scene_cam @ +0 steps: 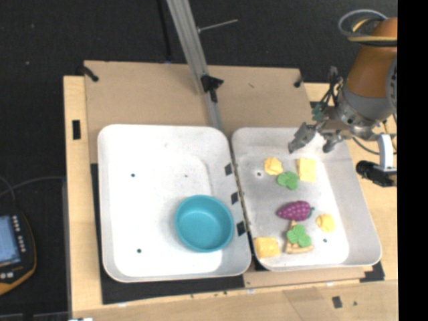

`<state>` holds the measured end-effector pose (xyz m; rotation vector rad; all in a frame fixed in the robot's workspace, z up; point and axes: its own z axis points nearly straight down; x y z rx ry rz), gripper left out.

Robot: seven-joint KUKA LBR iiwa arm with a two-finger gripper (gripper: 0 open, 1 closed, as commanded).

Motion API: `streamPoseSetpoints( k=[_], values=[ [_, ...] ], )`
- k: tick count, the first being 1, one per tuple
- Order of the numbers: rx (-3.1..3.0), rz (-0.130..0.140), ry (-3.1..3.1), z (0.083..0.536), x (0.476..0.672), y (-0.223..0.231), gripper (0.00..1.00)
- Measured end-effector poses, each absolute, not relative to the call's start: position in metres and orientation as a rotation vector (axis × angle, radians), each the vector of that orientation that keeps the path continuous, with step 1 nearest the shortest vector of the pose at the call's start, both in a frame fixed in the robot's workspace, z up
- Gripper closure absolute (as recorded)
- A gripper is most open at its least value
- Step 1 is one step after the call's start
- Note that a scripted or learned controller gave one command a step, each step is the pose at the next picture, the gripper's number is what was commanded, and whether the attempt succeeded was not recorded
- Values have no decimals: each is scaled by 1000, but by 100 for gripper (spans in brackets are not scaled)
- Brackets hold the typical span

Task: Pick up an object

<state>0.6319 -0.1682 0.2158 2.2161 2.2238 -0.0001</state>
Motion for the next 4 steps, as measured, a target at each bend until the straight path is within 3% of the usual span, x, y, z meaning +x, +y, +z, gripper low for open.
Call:
streamPoseSetpoints(
  k=[1, 4],
  values=[
    [2216, -1, 2224, 216, 632, -168, 0],
    [2215, 1, 2215, 105, 631, -169, 0]
  ],
)
